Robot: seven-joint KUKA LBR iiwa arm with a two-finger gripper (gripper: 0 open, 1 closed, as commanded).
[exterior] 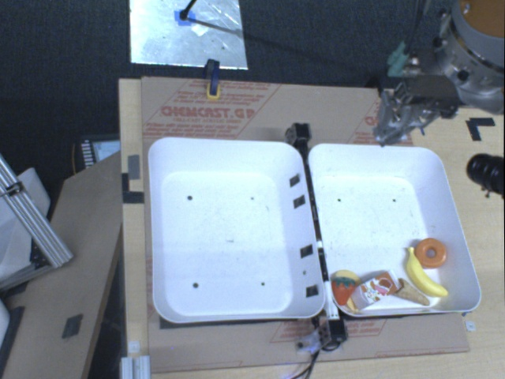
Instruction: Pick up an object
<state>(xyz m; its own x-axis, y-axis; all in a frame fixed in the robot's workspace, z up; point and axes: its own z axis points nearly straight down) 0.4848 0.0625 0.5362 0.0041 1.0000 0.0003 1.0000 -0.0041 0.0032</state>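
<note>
Gripper (392, 129) hovers above the right bin's (442, 172) far rim; finger spread unclear. Banana (423, 275) lies well below it.

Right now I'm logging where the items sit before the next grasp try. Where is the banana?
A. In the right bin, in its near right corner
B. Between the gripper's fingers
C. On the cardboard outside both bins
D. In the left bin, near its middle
A. The banana lies in the right bin, in its near right corner beside the orange ring, while the gripper hangs above that bin's far edge.
</note>
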